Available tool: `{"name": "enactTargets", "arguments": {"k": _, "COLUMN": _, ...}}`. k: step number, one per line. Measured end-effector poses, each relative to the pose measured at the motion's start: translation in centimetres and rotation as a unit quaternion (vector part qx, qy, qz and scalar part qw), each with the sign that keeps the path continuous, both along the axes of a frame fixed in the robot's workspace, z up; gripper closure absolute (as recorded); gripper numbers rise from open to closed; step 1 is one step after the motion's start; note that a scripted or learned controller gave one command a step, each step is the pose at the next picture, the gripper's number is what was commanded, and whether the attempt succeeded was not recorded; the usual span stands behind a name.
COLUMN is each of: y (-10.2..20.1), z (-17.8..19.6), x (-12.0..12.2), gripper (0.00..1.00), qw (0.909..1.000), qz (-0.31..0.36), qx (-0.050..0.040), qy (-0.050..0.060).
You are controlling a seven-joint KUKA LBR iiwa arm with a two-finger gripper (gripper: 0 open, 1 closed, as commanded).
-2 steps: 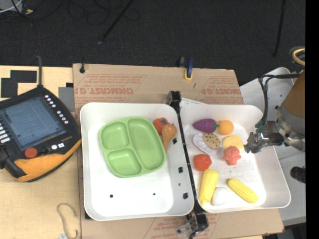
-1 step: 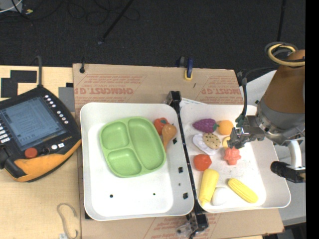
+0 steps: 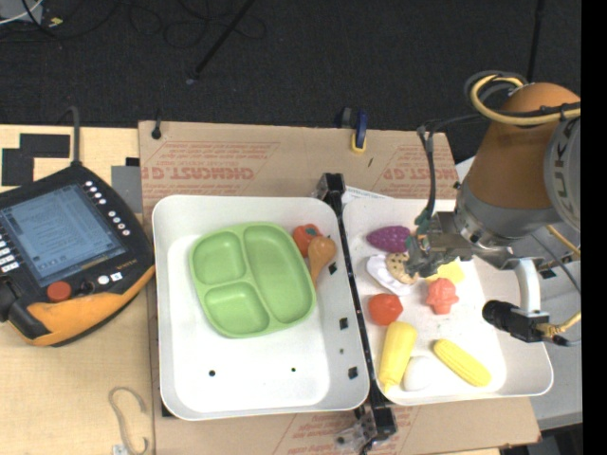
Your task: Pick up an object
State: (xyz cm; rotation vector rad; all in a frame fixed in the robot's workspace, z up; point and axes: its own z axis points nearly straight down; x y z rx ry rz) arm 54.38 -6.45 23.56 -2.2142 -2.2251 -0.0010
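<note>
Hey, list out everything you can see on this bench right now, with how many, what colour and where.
Bins: 2, white, side by side on the bench.
Divided plate: 1, green, in the left bin.
Toy foods, left bin: 2, red and orange, beside the plate's right edge.
Purple toy: 1, right bin, top.
Red toy: 1, right bin, middle.
Pink toy: 1, right bin, near the gripper.
Yellow toys: 2, right bin, front.
White egg-like toy: 1, right bin, front.
Control tablet: 1, black and orange, left of the bins.
Arm: 1, grey and orange, from the right.
Gripper: 1, dark, low over the right bin.
</note>
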Motion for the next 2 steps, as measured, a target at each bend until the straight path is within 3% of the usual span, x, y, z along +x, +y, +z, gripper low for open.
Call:
{"name": "enactTargets", "arguments": {"k": 1, "y": 6.1, "z": -0.2, "x": 0.7, "gripper": 1.00, "qw": 1.0000, "qz": 0.000, "qx": -0.0002, "qy": 0.001}}
{"name": "enactTargets", "arguments": {"k": 2, "y": 7.9, "z": -0.4, "x": 0.3, "gripper": 1.00, "qw": 1.0000, "qz": -0.002, "qx": -0.0009, "qy": 0.002}}
